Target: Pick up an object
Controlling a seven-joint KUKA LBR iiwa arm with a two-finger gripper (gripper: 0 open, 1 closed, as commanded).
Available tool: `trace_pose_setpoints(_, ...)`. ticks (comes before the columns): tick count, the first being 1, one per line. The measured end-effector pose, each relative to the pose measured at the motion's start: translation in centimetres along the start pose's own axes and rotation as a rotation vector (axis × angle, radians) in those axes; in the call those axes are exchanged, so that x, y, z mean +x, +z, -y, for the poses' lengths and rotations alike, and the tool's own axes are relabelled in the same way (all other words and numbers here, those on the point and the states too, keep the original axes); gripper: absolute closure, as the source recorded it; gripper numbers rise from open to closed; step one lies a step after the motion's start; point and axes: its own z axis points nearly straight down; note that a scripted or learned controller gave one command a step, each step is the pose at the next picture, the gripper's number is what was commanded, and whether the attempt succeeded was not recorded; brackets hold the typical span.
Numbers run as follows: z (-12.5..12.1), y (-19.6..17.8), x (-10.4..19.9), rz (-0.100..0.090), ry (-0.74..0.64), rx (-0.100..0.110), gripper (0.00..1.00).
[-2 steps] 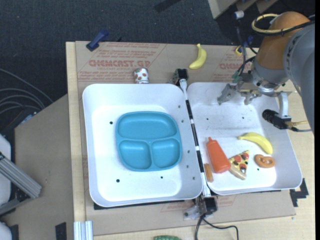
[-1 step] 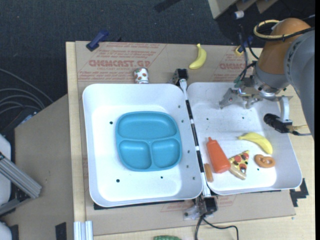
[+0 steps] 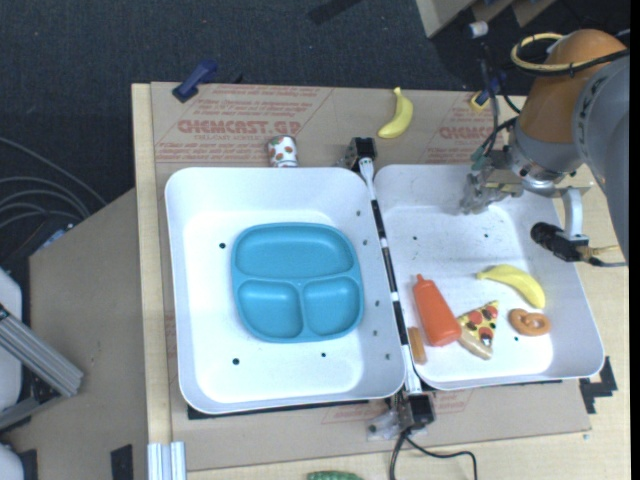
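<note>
In the right bin lie an orange bottle, a pizza slice, a yellow banana and a small brown donut, all in its near half. My gripper hangs over the bin's far right part, well apart from these items, with nothing visible between its fingers. The grey arm with its orange band reaches in from the upper right.
The left bin holds a blue three-compartment plate. A second banana and a small spotted object lie on the board behind the bins. Black clamps sit along the seam between the bins.
</note>
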Motion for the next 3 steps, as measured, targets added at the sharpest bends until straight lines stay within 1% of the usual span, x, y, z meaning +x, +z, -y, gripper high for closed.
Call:
trace_pose_setpoints(2, -0.1, -2.1, 0.0, 0.001, 0.0, -0.005, 1.0)
trace_pose_setpoints(3, -0.1, -2.0, 0.0, 0.001, 0.0, -0.004, 0.0)
